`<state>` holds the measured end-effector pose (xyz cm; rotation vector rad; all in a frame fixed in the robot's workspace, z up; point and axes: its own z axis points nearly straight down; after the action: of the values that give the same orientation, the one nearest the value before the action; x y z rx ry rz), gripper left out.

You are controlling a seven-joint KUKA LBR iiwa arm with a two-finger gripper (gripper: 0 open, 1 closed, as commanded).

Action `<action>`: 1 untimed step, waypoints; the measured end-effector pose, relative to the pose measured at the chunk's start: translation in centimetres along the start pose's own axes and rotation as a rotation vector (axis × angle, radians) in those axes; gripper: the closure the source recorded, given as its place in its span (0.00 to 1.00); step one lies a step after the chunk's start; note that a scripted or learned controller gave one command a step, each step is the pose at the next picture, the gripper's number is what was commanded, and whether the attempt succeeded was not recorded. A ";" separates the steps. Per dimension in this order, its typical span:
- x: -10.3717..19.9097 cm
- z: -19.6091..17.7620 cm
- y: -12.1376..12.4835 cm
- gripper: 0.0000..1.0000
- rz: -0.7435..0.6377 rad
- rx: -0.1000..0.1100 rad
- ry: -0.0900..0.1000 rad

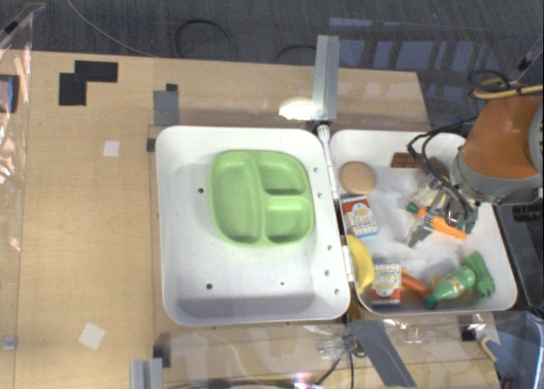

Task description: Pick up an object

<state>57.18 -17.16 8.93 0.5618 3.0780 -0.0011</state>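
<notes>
Arm w/ orange band enters from right edge of frame, mid-height; gripper (431, 224) hangs over centre-right of the right bin (399, 143); fingers look slightly parted, pointing down-left, w/ a small orange item (452, 227) lying just beside/under them; can't tell if it's actually pinched between them.

Objs in right bin: round tan bun-like piece (358, 177) upper left; small carton (360, 216) w/ red top & blue print just below it; yellow banana (361, 262) along the left wall; second small carton (387, 284), red & white, at bottom; orange carrot (414, 284) touching its right side; green bottle (461, 280) lying tilted at lower right; dark brown bar (405, 160) near top.

Left bin (178, 209) holds a light green divided tray (260, 196), three compartments, roughly centred.
</notes>
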 end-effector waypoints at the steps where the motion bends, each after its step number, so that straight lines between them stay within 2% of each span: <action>1: 0.8 0.0 -0.7 0.00 0.069 -0.002 -0.002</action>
<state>56.19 -17.49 8.95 0.6668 3.0548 0.0024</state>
